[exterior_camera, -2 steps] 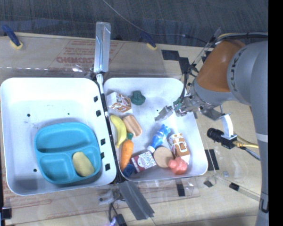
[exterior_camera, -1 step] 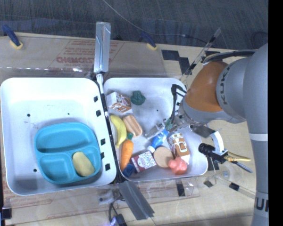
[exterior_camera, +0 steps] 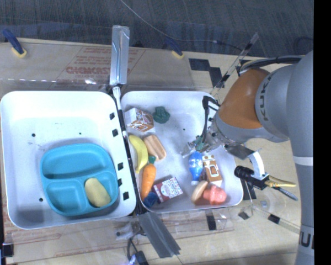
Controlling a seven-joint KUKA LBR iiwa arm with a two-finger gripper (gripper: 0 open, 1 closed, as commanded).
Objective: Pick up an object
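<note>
My gripper [exterior_camera: 199, 144] is low in the right bin [exterior_camera: 179, 99], toward its right side. It hovers just above the top end of a blue bottle [exterior_camera: 196, 167], which lies beside a small brown and white box [exterior_camera: 212, 169]. Whether it touches the bottle cannot be made out. Below them lie a pink and red toy [exterior_camera: 215, 195] and a tan bun-like piece [exterior_camera: 199, 190]. Further left in the same bin are a banana [exterior_camera: 138, 152], a hot dog bun [exterior_camera: 155, 147], a carrot [exterior_camera: 148, 180], a red carton [exterior_camera: 169, 187], a small brown carton [exterior_camera: 139, 120] and a green toy [exterior_camera: 162, 115].
The left bin [exterior_camera: 22, 120] holds a blue divided tray [exterior_camera: 71, 170] with a yellow potato-like thing [exterior_camera: 97, 192] in its lower right compartment. A metal divider post [exterior_camera: 119, 54] stands between the bins at the back. The arm covers the right bin's right wall.
</note>
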